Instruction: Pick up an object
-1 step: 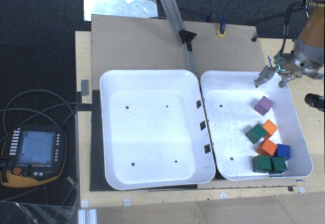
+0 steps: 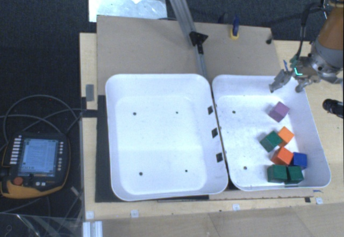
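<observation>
Two shallow white bins of smooth, glossy plastic with rounded corners are seen side by side on a tan, matte counter [image 2: 161, 42]. The left bin [image 2: 121, 88] has a flat floor marked by four small dark dots. The right bin [image 2: 236, 88] carries all the blocks, gathered toward its 4 o'clock corner.

A pale purple block [image 2: 279, 111], cube-shaped and tilted on its corner, lies apart from the rest at about 2 o'clock of the bin's centre. Below it a cluster is packed close together: a dark green block [image 2: 270, 141] touching an orange block [image 2: 286, 135], a second orange block [image 2: 283, 155] just beneath, a blue block [image 2: 299, 160] at its 3 o'clock, and two green blocks [image 2: 285, 174] side by side against the bin's near rim. All are matte, hard-edged cubes.

The hand [image 2: 288, 84] is held over the right bin's far rim at 1 o'clock, above the purple block and clear of it. Its two grey fingers are spread apart, with nothing between them. The grey arm [image 2: 329, 42] enters from 3 o'clock.

Open floor is left across the right bin's 9 o'clock half. A slanted metal pole [image 2: 180, 2] crosses the counter's far edge at 12 o'clock, and a pendant [image 2: 35, 166] with a screen lies at 8 o'clock, off the counter.
</observation>
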`<control>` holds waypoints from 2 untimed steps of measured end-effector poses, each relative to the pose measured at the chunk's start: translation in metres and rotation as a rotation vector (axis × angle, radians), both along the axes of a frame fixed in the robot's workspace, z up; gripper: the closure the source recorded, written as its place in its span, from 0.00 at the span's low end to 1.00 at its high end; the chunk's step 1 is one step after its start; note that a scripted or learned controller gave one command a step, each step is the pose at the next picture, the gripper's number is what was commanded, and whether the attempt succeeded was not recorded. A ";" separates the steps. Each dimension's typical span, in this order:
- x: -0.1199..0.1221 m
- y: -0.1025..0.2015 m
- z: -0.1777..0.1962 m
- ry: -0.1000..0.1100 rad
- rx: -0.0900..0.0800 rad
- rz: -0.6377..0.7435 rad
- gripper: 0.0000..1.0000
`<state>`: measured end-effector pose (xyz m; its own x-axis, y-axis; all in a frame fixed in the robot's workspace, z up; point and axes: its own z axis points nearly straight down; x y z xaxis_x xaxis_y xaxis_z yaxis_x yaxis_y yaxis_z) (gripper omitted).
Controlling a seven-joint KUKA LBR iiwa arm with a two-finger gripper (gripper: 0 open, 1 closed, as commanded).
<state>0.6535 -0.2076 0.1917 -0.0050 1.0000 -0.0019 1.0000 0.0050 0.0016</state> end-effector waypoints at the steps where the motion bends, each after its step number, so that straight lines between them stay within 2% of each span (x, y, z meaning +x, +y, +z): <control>1: 0.005 -0.005 -0.059 0.004 0.001 0.000 0.00; 2: 0.005 -0.005 -0.103 0.003 0.002 0.000 0.00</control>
<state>0.6583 -0.2122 0.0885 -0.0051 1.0000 -0.0003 1.0000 0.0051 -0.0019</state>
